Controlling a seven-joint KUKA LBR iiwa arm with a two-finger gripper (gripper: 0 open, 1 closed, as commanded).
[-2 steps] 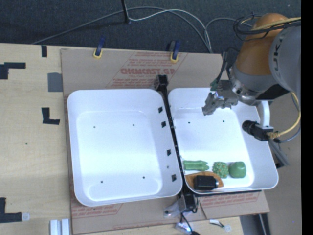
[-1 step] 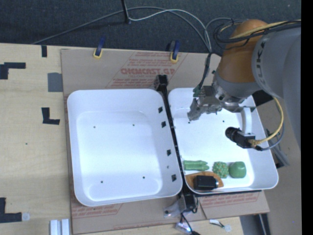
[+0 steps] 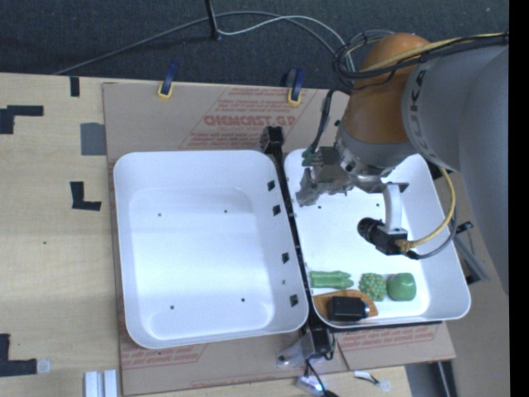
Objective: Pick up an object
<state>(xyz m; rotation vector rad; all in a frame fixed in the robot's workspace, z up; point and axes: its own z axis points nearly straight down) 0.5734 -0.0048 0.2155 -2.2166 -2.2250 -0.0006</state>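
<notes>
- From my screen the gripper [image 3: 318, 180] hangs over the far left part of the right bin [image 3: 442, 246], close to the divider; I cannot tell how it is set, since the wrist hides too much of it.
- I see nothing carried under it, so I judge the pick not yet made; the whole grasp and lift are left.
- The candidates lie well apart from it, along the near edge of that bin: a green bean-like piece [image 3: 331, 279]; a bumpy green lump [image 3: 373, 284]; a smooth green ball [image 3: 402, 287]; a black object [image 3: 347, 308] resting on an orange piece [image 3: 366, 303].
- They sit crowded together near the wall, which I expect to hamper a clean approach; the yellow cable [image 3: 438, 226] loops over the bin too.
- The left bin [image 3: 198, 246] lies just beside.
</notes>
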